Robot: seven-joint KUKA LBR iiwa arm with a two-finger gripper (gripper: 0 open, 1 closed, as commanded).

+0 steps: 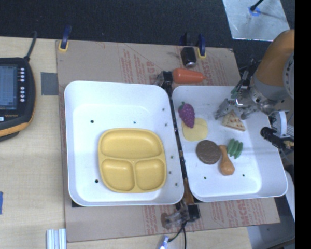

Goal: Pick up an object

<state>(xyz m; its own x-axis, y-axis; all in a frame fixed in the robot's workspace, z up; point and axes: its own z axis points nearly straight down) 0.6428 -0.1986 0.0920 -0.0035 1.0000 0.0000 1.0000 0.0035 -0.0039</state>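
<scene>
Where cardboard covers the wooden bench (dark floor beyond), two bins sit.

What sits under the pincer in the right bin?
The pincer hangs over a tan cracker-like wedge in the right bin. The wedge's upper edge is covered, so contact is unclear.

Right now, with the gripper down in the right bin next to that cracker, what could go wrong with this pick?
1. The gripper sits by the cracker, which lies flat, so it may slip out.
2. The cracker is close to the bin's far wall, so a sideways push could pin it there.
3. The grapes and yellow disc lie close by, so a wide sweep could knock them.
</scene>
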